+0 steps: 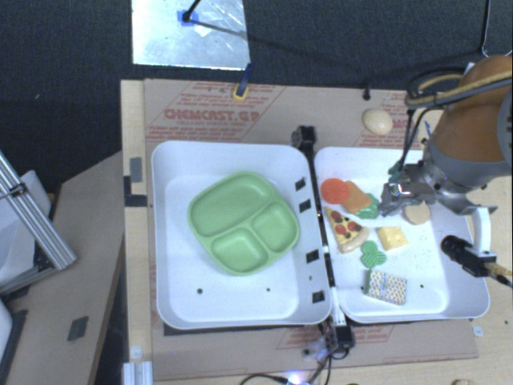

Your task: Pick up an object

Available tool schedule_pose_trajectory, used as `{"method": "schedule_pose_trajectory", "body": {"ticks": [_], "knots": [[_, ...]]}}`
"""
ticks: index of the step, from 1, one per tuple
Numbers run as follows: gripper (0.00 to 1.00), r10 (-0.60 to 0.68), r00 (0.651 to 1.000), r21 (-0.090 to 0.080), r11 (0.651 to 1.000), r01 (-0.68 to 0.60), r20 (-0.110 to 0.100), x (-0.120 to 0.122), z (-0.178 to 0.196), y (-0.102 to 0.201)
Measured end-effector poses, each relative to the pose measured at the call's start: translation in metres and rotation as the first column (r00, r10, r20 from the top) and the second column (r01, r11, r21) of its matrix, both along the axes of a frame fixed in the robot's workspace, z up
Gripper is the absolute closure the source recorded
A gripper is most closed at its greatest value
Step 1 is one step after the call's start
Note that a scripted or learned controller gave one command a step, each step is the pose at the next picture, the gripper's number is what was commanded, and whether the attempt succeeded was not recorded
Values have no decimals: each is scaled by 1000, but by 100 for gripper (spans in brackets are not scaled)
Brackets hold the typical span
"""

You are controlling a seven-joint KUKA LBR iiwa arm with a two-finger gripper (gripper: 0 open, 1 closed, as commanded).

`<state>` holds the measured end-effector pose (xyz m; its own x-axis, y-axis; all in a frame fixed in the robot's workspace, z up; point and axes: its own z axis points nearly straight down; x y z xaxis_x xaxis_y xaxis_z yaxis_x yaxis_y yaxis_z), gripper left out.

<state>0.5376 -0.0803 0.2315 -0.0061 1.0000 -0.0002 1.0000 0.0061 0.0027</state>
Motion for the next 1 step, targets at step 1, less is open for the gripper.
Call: {"method": "schedule_pose_trajectory", "body": {"ticks": [1], "knots": [[100, -5, 1000, 0, 1000, 5, -2, -15, 0, -3]]}}
